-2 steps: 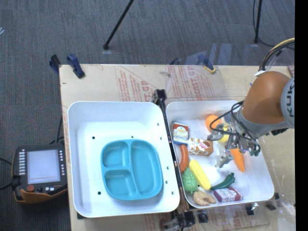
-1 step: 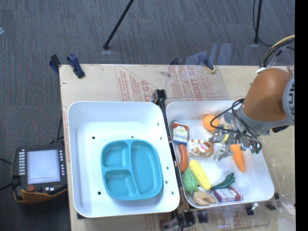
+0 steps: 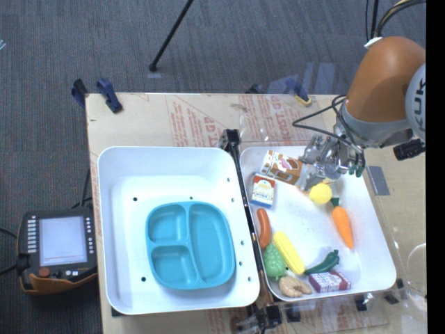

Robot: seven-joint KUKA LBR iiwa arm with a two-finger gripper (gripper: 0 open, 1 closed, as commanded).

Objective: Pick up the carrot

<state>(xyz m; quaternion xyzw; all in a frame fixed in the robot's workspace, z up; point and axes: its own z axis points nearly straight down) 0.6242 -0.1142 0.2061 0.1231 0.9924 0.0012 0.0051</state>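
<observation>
At the near edge of the right bin (image 3: 381, 235) lie a small red box (image 3: 329, 281), a green pepper (image 3: 322, 262) and a corn cob (image 3: 288, 252). Farther in, toward the bin's right side, the carrot (image 3: 342, 226) lies free, leafy end pointing far, just beside a lemon (image 3: 320, 193). Above the lemon hangs the gripper (image 3: 328, 164); whether its fingers are apart or together cannot be told. The left bin (image 3: 125, 179) holds a blue divided plate (image 3: 189, 245).

In your left bin (image 3: 118, 186) lies a blue divided plate (image 3: 189, 245), while your right bin (image 3: 379, 249) holds a lemon (image 3: 320, 193), a sausage (image 3: 263, 227), corn (image 3: 288, 252), two small cartons (image 3: 264, 191) and a green pepper (image 3: 323, 261).
</observation>
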